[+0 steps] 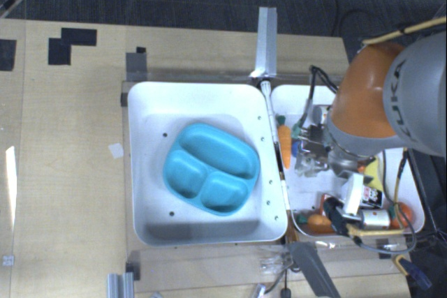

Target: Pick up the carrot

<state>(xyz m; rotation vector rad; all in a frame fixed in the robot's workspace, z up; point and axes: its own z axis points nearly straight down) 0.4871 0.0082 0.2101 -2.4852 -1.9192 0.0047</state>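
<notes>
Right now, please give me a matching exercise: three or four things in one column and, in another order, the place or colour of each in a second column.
Things:
1. blue divided tray
2. carrot
3. arm's band
4. metal post

Places or colours:
A. along the right bin's left wall
B. orange, above the wrist
C. in the left bin
D. upright behind the two bins, where they meet

Pairs: 1-C, 2-A, 3-B, 4-D

blue divided plate (211,167) | inside left white bin (150,220) | wooden bench (63,171)
</notes>
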